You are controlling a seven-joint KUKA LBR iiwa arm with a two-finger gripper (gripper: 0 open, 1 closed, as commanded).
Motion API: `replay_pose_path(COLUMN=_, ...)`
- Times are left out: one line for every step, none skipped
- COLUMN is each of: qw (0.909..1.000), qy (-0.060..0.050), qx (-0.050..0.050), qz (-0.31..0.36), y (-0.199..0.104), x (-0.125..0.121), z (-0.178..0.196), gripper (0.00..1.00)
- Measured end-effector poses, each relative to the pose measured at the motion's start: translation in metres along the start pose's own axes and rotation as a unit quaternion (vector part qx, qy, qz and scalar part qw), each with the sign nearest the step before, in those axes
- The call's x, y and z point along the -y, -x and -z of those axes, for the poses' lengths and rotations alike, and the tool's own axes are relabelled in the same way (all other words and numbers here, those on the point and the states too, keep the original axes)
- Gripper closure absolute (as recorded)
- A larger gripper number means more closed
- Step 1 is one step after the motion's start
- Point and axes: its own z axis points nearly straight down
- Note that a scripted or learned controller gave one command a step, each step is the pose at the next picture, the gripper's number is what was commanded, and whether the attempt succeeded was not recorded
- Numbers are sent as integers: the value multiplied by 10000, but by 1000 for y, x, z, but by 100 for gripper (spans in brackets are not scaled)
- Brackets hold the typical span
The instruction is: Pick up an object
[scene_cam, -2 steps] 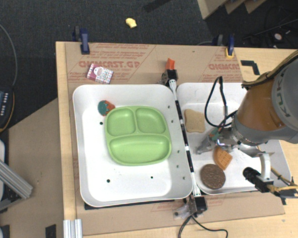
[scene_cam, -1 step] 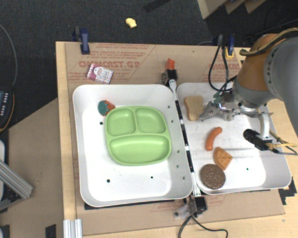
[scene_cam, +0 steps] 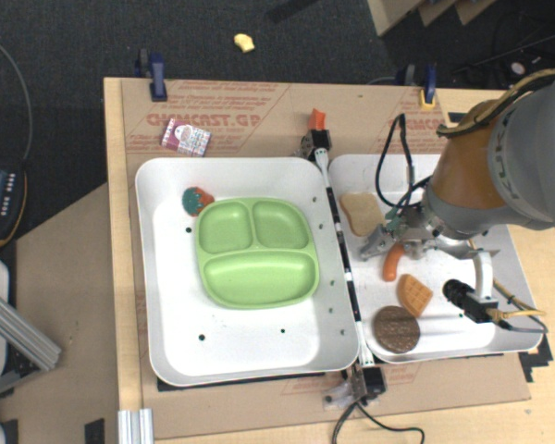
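Observation:
My gripper (scene_cam: 394,241) hangs low over the right bin (scene_cam: 527,340), near its left side. A small orange carrot-like stick (scene_cam: 391,265) lies directly beneath it, its upper end hidden by the gripper. I cannot tell whether the two touch. A tan bread slice (scene_cam: 360,211) lies just left of the gripper. In the bin's front part are an orange cracker wedge (scene_cam: 413,294) and a round brown cookie (scene_cam: 395,328).
The left bin (scene_cam: 166,276) bears a green divided plate (scene_cam: 255,252), with a small red and green item (scene_cam: 198,200) at the plate's far left corner. A pink packet (scene_cam: 186,137) lies on the board behind the bins. The arm (scene_cam: 499,169) covers the right bin's far right.

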Motion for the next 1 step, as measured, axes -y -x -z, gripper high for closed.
replay_pose_path(qw=10000, qy=37, qx=15, qz=2, y=1, x=-3, z=11, gripper=100)
